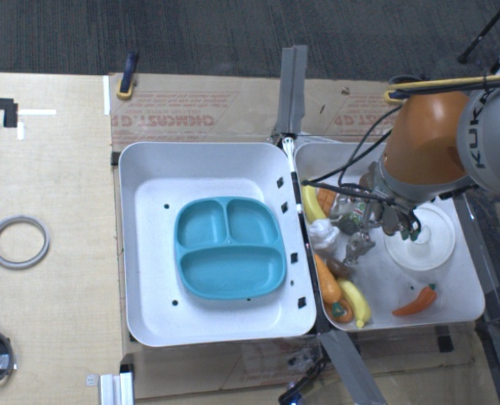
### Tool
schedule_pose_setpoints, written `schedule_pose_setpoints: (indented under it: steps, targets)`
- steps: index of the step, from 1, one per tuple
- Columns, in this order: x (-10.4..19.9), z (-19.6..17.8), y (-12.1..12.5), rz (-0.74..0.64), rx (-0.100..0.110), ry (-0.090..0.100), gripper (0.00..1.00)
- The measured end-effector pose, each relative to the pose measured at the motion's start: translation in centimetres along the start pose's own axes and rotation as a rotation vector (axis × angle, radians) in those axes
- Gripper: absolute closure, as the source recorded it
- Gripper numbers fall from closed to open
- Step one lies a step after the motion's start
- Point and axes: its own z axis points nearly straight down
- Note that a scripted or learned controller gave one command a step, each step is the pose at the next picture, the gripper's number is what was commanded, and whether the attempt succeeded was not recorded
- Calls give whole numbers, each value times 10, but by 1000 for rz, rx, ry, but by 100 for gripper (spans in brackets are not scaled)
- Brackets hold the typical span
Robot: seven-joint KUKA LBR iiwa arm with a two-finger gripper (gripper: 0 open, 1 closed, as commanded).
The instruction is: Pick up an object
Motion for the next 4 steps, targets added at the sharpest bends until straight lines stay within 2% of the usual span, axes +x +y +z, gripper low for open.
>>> schedule_pose_setpoints:
  steps: [1,2,3,4]
  targets:
    - [-1,0,-12,-111,0,-1,0]
    - [0,0,-7,-228,-1,0,0]
    - [-1,-10,-7,-226,-1,-4,100]
    - [88,0,-51,-361,-2,1,100]
